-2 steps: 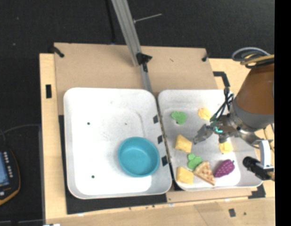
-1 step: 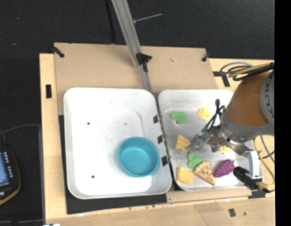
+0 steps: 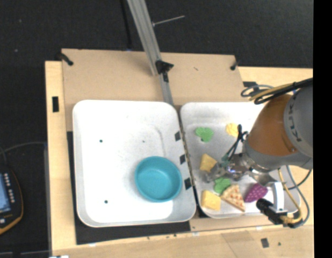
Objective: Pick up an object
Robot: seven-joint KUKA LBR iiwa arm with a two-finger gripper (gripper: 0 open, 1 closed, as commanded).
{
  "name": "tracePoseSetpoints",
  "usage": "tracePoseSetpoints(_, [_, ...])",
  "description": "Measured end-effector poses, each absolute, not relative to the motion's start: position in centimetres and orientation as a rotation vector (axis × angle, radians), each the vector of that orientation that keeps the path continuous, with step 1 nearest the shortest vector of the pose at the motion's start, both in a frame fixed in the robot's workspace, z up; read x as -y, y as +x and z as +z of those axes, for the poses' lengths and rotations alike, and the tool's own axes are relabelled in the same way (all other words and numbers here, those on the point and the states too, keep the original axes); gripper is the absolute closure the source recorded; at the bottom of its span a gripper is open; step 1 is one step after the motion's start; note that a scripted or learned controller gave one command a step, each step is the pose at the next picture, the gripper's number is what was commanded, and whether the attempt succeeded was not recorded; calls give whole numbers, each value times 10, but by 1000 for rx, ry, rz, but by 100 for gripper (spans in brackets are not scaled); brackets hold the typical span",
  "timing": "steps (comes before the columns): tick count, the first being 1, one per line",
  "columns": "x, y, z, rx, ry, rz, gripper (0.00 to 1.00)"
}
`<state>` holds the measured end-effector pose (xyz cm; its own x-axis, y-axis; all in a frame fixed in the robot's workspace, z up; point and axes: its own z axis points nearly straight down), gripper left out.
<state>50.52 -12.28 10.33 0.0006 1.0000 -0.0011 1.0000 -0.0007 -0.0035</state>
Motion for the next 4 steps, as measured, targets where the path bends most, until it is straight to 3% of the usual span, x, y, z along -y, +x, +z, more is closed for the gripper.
tracePoseSetpoints(1, [123, 508, 117, 2216, -2231, -6, 100])
tracePoseSetpoints(4, [138, 516, 292, 2232, -2222, -7, 100])
